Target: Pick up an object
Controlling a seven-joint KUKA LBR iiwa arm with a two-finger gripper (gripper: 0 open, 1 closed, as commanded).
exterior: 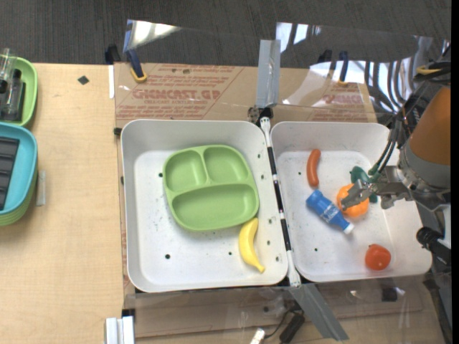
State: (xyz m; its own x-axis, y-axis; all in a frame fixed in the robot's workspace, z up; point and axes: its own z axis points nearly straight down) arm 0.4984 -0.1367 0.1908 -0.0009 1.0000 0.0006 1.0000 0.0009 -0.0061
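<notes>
1 gripper, fingers straddling the orange fruit, grip unconfirmed; blue bottle just beside. Grasp step under way; next, firm closure, then lift.

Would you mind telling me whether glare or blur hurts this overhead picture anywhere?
Camera view: bright glare streaks sit on the clear panels behind the bins; the green plate and banana are evenly lit and sharp, with soft shadows; the hand by the orange object is slightly soft, so its fingers are hard to read.
</notes>
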